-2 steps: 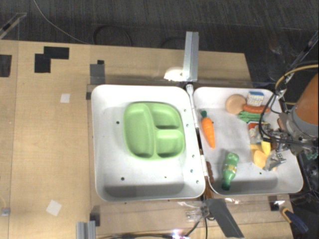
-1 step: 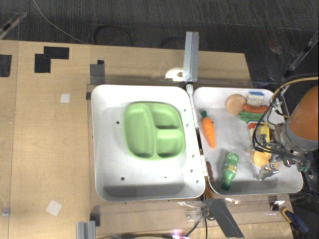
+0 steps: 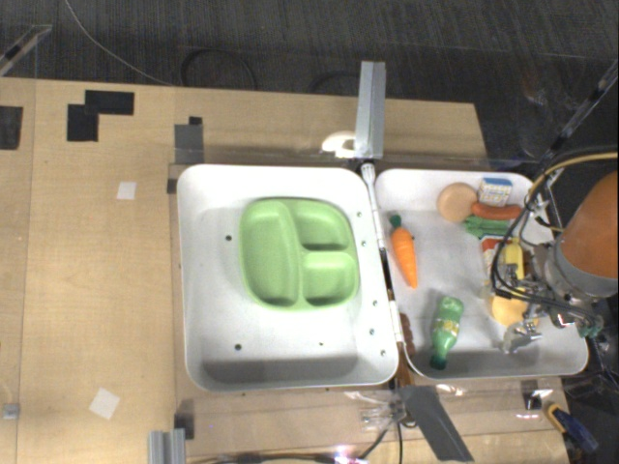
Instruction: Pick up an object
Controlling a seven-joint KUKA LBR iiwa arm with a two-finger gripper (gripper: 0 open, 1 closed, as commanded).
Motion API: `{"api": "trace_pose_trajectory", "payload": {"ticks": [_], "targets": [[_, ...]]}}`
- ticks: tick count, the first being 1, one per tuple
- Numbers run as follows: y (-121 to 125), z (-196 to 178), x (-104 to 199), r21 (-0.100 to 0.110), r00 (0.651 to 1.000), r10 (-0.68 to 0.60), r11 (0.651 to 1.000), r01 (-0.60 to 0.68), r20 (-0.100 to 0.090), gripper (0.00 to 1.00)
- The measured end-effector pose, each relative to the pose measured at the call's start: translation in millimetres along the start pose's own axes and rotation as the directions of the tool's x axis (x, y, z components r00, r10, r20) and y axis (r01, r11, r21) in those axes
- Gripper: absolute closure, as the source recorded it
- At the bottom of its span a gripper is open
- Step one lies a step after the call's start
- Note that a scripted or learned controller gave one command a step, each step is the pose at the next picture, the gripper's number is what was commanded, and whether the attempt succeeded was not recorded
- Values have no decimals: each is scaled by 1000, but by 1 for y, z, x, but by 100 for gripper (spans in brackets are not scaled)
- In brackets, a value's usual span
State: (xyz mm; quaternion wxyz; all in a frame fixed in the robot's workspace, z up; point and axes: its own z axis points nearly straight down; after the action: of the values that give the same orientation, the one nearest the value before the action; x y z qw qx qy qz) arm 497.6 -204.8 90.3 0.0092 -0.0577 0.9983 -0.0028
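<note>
From my seat I see the gripper (image 3: pixel 523 334) low in the right bin (image 3: pixel 571 361), toward its 4 o'clock corner; I cannot tell its state. A yellow object (image 3: pixel 505 309) lies just at its 11 o'clock. The green bottle (image 3: pixel 445 329) lies at its 9 o'clock, the carrot (image 3: pixel 403 252) further toward 10. A green divided plate (image 3: pixel 296 252) sits in the left bin (image 3: pixel 208 336)

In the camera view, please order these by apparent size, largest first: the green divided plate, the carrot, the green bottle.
1. Green divided plate, clearly largest.
2. Carrot and green bottle look about alike, so I leave them unranked.
</note>
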Motion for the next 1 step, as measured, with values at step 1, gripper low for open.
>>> {"api": "trace_pose_trajectory", "payload": {"ticks": [1], "targets": [[63,0,-50,-3,993,-117,993,117,-1,0]]}}
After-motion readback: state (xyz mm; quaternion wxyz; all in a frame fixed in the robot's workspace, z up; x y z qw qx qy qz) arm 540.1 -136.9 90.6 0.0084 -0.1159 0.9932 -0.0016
